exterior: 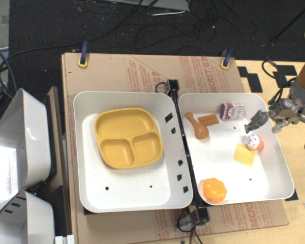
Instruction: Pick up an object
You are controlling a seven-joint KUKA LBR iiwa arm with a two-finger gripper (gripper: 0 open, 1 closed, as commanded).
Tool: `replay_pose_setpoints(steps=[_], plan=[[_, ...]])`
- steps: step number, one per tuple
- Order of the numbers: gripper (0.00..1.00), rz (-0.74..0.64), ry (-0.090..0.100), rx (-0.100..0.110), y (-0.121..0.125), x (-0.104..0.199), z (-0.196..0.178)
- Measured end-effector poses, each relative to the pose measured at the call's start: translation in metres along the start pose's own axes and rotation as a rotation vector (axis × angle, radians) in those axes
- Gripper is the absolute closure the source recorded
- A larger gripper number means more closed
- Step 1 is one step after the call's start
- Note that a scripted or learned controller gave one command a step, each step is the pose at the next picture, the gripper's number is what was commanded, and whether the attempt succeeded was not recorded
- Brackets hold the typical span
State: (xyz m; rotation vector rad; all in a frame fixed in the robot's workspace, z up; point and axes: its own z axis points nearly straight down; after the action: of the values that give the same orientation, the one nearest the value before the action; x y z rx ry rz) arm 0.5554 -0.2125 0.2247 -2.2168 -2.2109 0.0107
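The pincer (267, 121) comes in from the right side and hangs over the right edge of the right bin (274, 187). One dark finger (256, 121) points down and to the left, and another one pokes out more to the right. There is a gap between them, so the pincer looks open, and nothing is stuck in it.

Just under the dark finger sits a small round toy (253, 143) that is white and orange. It lies on the bin floor, very near the finger tip. I cannot tell if they touch. A yellow block (244, 154) lies right beside the toy, lower and to the left.

At the bottom of the same bin sits an orange pepper (214, 190), close to the front rim. Near the top there is a brown wooden spoon (198, 127), with a flat brown piece (209, 119) next to it. A little purple and white box (232, 111) lies to the right of those.

The left bin (91, 187) holds a big yellow plate (128, 138) with three parts. Both bins rest side by side on a brown tabletop (122, 72).
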Motion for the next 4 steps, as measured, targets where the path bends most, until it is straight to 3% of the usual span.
replay_pose_setpoints(steps=[1, 3, 4], plan=[[0.0, -0.004, -0.003, -0.013, 0.003, 0.001, -0.007], [0.0, -0.002, -0.001, -0.007, -0.004, 0.016, 0.1], [0.0, -0.002, -0.003, -0.011, -0.003, 0.017, 0.134]])
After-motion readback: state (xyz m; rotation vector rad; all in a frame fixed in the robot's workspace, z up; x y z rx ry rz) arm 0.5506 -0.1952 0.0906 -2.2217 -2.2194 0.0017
